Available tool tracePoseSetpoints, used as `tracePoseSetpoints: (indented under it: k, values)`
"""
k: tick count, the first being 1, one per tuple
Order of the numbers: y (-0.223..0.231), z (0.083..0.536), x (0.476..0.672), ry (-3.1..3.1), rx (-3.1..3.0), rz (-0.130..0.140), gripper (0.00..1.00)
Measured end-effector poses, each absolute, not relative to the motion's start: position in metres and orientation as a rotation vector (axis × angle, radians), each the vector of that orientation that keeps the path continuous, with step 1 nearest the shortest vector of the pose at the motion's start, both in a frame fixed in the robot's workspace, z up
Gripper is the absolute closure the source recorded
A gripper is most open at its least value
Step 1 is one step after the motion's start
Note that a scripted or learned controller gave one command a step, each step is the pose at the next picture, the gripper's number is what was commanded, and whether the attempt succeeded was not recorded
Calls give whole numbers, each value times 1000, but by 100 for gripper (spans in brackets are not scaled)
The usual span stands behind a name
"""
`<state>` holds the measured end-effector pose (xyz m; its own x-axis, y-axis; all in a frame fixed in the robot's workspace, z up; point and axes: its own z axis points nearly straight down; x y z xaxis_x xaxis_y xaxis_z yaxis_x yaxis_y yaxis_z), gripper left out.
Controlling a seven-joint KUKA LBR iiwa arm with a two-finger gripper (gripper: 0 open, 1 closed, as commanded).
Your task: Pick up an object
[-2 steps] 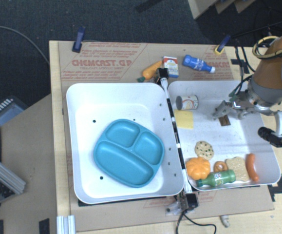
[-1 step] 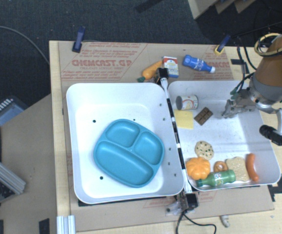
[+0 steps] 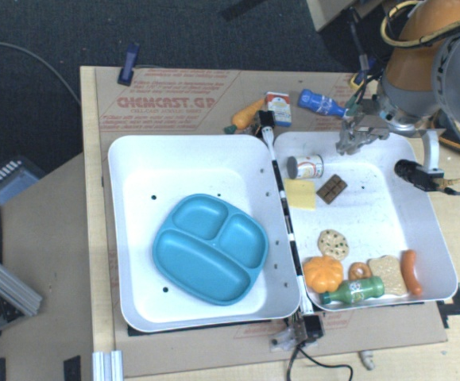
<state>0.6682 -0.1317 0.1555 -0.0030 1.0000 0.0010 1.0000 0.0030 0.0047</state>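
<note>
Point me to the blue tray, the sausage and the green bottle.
blue tray (image 3: 210, 248): camera view, on the divider ridge near its middle.
sausage (image 3: 411, 272): camera view, middle of its length.
green bottle (image 3: 354, 292): camera view, on its body.

Looks like a robotics lab bench, not anyone's kitchen. Two white bins (image 3: 126, 236) sit on a plywood board (image 3: 174, 94) stamped with a supplier's name, over dark carpet (image 3: 47, 22). There's a grey and orange arm (image 3: 420, 46), loose cables (image 3: 23, 54), and toy food like a plastic pumpkin (image 3: 323, 273) and cookie (image 3: 334, 244).
</note>
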Motion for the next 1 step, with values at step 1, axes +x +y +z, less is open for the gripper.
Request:
tracePoseSetpoints:
  k: [1]
  values:
    - [-133, 154, 667, 2222, 2220, 1, 0]
